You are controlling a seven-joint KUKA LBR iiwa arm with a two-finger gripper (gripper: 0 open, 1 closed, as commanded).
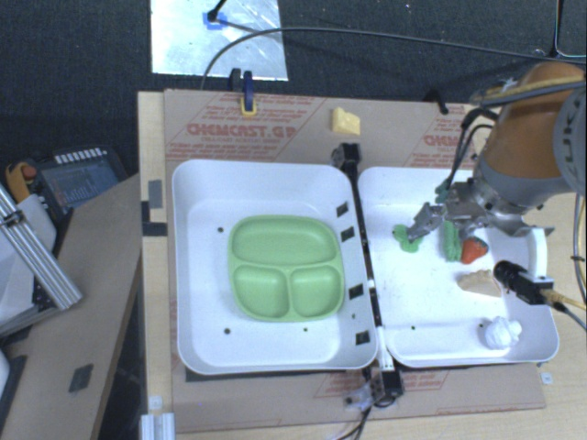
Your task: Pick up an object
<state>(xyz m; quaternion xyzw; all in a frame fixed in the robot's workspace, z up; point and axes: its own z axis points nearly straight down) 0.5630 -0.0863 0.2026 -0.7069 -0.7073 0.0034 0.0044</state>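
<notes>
Objects in the right bin [404,337], located relative to the gripper [424,223]: a small green piece [404,238] is lying just below it; a green-and-red item [461,246] is lying just right; a tan piece [479,282] and a white lump [497,334] are resting farther toward the front.
</notes>
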